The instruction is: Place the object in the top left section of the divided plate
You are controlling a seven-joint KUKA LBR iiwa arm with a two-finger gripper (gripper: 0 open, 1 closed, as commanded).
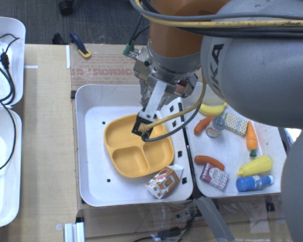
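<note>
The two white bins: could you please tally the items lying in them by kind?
Divided plate: 1
Boxes and cartons: 3
Bottles: 2
Sausages: 2
Carrot: 1
Banana: 1
Can: 1
Total: 11

One fixed camera looks slantwise down on the bench (pixel 45 135).

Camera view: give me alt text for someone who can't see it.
A grey and orange robot arm reaches down over a yellow divided plate in a white bin, a small carton beside the plate. The neighbouring bin holds toy foods and bottles.
</note>
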